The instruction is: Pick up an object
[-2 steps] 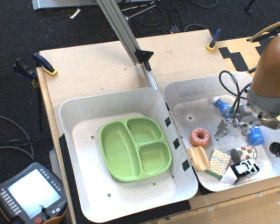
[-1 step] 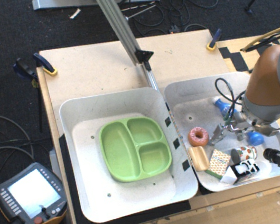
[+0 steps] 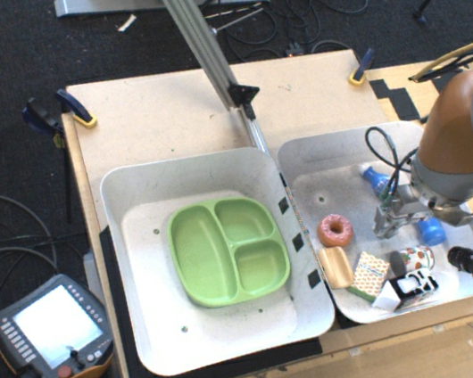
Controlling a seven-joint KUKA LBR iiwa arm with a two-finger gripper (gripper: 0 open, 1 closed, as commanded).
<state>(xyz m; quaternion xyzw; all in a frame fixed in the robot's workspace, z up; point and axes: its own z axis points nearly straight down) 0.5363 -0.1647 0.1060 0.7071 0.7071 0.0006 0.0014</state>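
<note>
My gripper [image 3: 391,221] hangs low over the middle of the right bin [image 3: 341,165], reaching in from the right under the grey and orange arm [image 3: 460,144]. A pink donut [image 3: 335,229] lies just to its left. A blue object [image 3: 432,232] sits right beside it on the right, partly hidden by the wrist. A blue bottle [image 3: 372,176] lies behind it, near the black cable. Toward the front lie a tan block [image 3: 336,267], a checkered pouch [image 3: 369,273], a spotted white cup [image 3: 416,258] and a black and white item [image 3: 410,286].
A green divided plate [image 3: 229,250] lies in the left bin [image 3: 136,237]. A slanted metal pole [image 3: 207,48] comes down to the wall between the bins. A teach pendant [image 3: 50,338] rests on the floor at the left. Clamps [image 3: 78,112] hold the bench's back corners.
</note>
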